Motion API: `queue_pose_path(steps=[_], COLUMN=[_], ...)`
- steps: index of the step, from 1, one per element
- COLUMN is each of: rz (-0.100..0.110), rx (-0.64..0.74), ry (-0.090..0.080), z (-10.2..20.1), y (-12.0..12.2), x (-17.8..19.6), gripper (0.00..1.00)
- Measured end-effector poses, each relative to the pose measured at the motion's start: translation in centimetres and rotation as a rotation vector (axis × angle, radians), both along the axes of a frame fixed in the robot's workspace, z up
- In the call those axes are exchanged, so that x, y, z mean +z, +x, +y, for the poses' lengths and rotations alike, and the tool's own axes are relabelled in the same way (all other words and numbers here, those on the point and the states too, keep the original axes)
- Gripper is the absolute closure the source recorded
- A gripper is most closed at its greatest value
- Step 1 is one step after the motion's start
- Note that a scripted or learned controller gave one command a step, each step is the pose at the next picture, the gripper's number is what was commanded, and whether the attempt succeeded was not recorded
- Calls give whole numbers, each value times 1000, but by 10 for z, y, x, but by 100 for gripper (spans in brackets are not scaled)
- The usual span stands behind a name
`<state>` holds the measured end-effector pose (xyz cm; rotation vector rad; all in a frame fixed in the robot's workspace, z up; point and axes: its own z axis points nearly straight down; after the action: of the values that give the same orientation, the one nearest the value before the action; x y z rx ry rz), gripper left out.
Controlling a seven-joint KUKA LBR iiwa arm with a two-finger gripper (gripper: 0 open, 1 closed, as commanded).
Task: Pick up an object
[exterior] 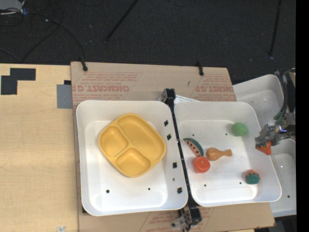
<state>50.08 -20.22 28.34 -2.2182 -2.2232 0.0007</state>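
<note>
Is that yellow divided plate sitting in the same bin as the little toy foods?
No, the yellow plate lies in the left bin, while the toy foods such as the green ball are in the right bin.

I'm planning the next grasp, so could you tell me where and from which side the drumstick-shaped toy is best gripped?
Grip the drumstick toy across its thin handle on the right end, coming straight down. The handle looks narrow enough for the fingers, and that end points away from the tomato and watermelon slice crowding its bulb.

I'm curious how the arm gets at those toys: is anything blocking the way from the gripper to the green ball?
Nothing visible does. The gripper sits at the right bin's right rim, and the green ball lies just inside, to its left, with bare white floor between them. The other toys lie lower in the view.
</note>
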Motion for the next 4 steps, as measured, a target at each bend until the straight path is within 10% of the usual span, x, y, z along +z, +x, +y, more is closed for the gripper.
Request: queue_pose_path(steps=[4], rz=[5], rx=[2], ry=[2], z=[209], y=[-15], x=[-51], gripper=[100])
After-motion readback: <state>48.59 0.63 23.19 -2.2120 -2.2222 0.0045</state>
